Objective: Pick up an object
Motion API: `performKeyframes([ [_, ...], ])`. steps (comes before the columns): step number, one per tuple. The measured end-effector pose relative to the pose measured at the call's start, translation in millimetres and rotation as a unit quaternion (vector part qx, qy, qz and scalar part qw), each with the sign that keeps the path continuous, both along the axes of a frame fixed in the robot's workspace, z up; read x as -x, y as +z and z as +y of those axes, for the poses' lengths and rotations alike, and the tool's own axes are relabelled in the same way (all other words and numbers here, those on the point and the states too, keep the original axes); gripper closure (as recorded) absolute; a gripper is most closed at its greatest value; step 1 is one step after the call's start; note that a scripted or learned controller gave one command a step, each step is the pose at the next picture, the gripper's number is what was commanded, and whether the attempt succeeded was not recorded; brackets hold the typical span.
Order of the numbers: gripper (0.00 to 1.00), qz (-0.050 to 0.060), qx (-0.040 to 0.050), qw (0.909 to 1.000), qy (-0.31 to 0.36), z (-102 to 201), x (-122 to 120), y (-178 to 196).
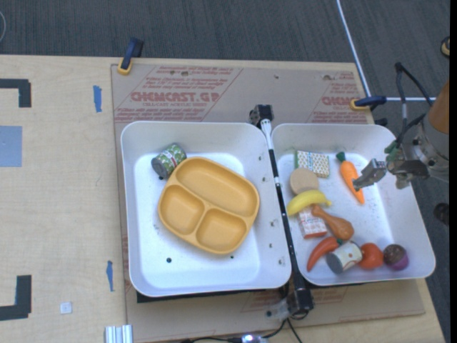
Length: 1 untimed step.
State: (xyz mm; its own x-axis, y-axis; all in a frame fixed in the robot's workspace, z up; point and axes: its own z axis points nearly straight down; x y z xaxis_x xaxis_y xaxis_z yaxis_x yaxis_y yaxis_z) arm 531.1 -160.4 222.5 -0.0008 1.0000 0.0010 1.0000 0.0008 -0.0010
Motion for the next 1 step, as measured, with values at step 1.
performKeyframes([
  [1, 0.00, -0.001, 0.0007, 1.0000, 0.000, 11.2, -7.2, -134.5],
])
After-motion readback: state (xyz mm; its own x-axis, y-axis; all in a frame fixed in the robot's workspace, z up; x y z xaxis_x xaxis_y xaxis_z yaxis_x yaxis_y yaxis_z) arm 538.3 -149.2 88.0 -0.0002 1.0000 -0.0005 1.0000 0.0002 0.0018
